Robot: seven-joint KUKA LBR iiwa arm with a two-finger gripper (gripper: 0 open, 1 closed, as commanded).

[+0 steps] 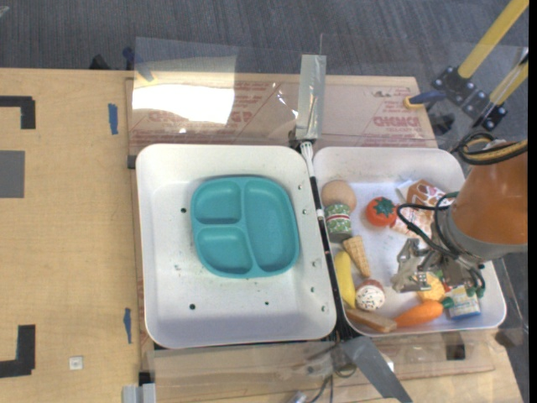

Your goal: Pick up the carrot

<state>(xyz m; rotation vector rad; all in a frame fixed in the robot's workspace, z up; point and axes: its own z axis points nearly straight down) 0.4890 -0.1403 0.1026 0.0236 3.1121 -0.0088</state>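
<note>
Camera view: we note the carrot (418, 313) lying in the right bin (491, 319), near its near edge, between a speckled ball (370, 296) on its left and a small blue-and-white item (464, 307) on its right. The pincer (419, 269) hangs just above the carrot; we cannot tell how it is set. The left bin (159, 225) carries a teal divided plate (245, 225).
</note>
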